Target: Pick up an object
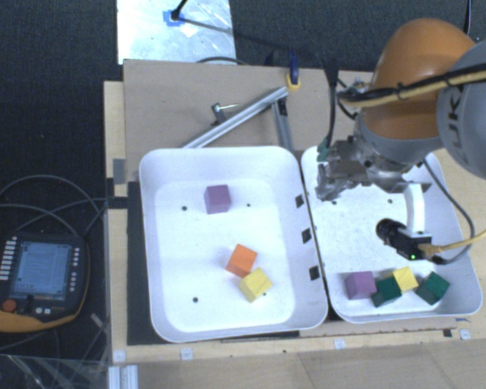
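Note:
My gripper (330,180) hangs over the far left corner of the right bin (449,217), with no block near it. In the left bin (158,217) a purple cube (217,198) lies toward the back, and an orange cube (241,259) touches a yellow cube (256,284) nearer the front. Along the right bin's front wall lie a purple cube (360,284), a dark green block (385,291), a small yellow cube (404,279) and another green block (432,287). The grey arm and its orange band (421,63) cover the right bin's far side.
A black cylindrical unit with a cable (398,238) hangs off the wrist over the right bin's middle. A metal bar (235,120) lies slanted behind the left bin. A teach pendant (36,278) sits on the floor at the left.

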You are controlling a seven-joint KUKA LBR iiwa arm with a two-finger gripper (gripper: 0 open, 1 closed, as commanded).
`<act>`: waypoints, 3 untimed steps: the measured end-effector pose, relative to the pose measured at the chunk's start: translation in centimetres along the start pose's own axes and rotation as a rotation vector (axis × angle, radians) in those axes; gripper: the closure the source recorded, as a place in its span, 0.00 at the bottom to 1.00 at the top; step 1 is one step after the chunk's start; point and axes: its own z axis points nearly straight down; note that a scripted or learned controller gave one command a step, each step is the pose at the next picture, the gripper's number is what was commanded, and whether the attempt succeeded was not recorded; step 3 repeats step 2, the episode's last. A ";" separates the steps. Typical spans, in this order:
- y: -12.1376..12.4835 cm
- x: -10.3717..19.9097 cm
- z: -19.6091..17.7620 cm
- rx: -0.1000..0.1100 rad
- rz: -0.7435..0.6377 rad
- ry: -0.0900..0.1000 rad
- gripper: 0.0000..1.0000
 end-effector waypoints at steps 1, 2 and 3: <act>-0.8 6.1 1.0 0.001 -0.001 0.000 1.00; -0.7 5.7 1.0 -0.001 0.007 -0.002 0.00; -0.7 5.7 1.0 -0.001 0.007 -0.002 0.00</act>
